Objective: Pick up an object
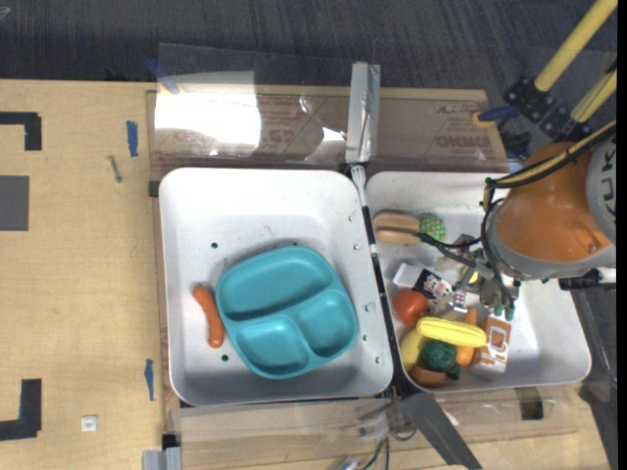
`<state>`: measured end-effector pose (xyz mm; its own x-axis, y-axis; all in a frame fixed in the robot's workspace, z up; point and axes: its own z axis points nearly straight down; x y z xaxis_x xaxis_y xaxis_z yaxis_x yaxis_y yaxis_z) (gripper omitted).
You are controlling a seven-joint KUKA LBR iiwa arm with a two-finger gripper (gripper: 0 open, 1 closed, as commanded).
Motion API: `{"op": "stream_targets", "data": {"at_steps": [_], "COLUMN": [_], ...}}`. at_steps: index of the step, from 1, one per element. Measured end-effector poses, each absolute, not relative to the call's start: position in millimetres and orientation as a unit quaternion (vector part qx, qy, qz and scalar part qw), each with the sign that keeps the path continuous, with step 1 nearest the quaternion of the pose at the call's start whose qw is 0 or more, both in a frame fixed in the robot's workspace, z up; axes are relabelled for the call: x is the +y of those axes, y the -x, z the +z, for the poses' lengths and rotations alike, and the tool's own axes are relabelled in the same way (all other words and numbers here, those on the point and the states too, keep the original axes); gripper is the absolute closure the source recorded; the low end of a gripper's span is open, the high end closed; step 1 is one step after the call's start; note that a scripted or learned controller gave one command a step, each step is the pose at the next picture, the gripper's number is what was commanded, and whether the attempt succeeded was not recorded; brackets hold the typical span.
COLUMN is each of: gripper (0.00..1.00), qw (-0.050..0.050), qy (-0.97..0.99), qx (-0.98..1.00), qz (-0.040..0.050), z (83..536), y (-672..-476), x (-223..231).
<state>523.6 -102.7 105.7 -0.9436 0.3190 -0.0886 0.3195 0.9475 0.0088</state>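
Orange arm band [549,218] over right bin [573,355]; gripper [470,287] state can't tell. Beneath: yellow banana [451,333], hot dog bun [395,227]. Left bin [186,213]: teal divided plate [286,309], w/ orange carrot [210,316] just beside.

Even overhead light, glare on plastic sheet [211,125], perhaps slightly soft.

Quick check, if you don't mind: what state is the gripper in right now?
Gripper: cannot be told; it is low over the right bin's pile.

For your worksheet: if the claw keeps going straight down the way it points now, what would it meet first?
Probably the clutter right under the claw in the right bin: a small dark-and-white item, with the yellow toy nearby. Depth is unclear from above.
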Motion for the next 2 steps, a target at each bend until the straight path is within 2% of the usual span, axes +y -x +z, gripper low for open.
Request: {"op": "stream_targets", "data": {"at_steps": [1,2], "gripper": [0.00,0.00], "qw": [0.028,0.056], "qy": [-0.168,-0.226], "qx": [0.985,0.973], "qz": [-0.0012,-0.0014], "z": [98,110], "y": [-536.7,-509.7], "x": [-98,-106]}}
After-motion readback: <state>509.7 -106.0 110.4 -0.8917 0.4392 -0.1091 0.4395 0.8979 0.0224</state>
